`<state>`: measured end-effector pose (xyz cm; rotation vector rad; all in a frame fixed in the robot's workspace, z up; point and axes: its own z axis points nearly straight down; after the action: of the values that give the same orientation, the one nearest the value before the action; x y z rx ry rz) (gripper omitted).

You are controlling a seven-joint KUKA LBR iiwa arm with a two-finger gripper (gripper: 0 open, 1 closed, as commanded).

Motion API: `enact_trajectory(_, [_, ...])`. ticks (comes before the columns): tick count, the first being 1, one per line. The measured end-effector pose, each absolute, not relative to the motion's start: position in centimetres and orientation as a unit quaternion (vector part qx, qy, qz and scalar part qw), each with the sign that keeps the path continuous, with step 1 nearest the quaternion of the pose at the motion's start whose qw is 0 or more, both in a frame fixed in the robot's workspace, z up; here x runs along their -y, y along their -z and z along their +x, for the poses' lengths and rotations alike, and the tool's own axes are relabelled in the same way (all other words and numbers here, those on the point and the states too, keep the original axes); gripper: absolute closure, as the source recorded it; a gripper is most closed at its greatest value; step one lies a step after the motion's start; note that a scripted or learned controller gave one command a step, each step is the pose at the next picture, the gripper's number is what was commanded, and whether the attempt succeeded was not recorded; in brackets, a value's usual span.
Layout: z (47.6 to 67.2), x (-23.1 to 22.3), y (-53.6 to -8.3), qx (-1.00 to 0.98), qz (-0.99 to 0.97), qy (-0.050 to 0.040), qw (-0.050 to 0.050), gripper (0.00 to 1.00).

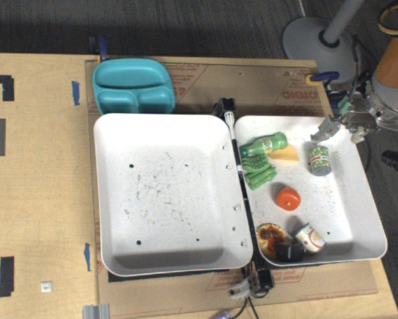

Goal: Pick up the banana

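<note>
The banana (270,235) looks like the curved, yellow-brown spotted piece lying at the front of the right bin (366,211), close to the divider. A black object (288,251) and a small toppled can (311,238) lie against it. My gripper (339,133) hangs over the bin's back right corner, far from the banana. Its fingers (325,129) are spread open, with nothing between them. An upright green-labelled can (319,159) stands just below the gripper.
In the right bin also lie a green bottle (264,144), a yellow wedge (287,154), a ribbed green item (258,174) and a red tomato-like ball (288,199). The left bin (165,191) sits alongside. A teal tray (133,85) rests behind it.
</note>
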<state>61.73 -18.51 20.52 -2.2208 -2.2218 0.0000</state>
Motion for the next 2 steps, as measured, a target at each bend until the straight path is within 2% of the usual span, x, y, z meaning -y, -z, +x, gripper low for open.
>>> enact_trajectory(1, [58.5,14.0,-11.1,0.719,-0.695,0.0008,-0.002,0.0])
enact_trajectory(2, [49.7,5.4,-18.5,0.689,-0.725,-0.0003,0.002,0.0])
